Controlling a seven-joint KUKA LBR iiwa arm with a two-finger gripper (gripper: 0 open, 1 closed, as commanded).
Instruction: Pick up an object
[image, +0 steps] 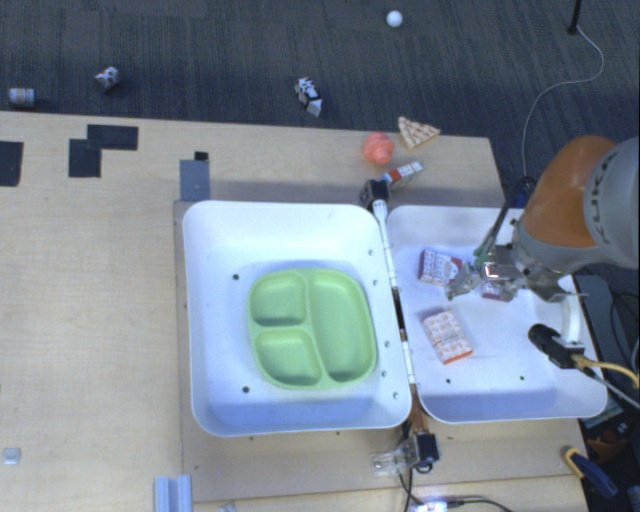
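I read this as the approach step: my arm (585, 215) has the gripper (478, 278) low inside the right bin (520, 395), not yet closed on anything I can confirm. Taking that bin as my landmark, two candidate objects lie in it: a small white-and-purple packet (437, 266) toward its far left corner, just beside the gripper, and a patterned orange-and-white packet (447, 336) nearer the bin's middle, closer to me than the gripper. Whether the gripper is spread or closed I cannot tell; its tip is a blur of metal and glare. Next, I judge, it must centre over the white-and-purple packet and close. Something pinkish under the gripper is too muddled to name. The arm's base is cut off beyond the bin.
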